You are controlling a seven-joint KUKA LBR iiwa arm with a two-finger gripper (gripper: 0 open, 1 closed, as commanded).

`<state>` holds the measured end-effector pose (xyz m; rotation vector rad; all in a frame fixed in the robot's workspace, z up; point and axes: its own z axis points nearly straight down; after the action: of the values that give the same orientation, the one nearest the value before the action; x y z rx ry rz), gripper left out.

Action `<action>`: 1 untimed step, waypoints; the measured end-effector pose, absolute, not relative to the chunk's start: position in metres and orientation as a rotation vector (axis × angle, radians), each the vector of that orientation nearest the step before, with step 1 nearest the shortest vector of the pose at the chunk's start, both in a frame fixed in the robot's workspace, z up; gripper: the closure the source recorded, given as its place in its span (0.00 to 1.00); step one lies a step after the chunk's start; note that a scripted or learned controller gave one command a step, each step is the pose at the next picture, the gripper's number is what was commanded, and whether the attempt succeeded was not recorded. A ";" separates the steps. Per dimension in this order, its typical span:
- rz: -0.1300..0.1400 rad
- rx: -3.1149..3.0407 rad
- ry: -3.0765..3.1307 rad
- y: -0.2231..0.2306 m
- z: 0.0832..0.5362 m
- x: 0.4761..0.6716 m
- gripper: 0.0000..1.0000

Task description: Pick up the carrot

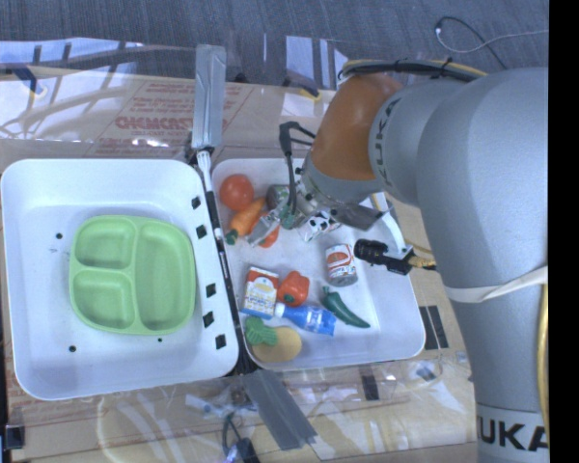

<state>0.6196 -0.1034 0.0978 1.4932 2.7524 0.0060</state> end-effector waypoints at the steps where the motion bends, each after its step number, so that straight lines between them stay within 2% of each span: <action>1: -0.001 1.648 2.673 -0.141 0.150 0.613 1.00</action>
<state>0.6128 -0.1407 0.1505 1.6479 2.6735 -0.0009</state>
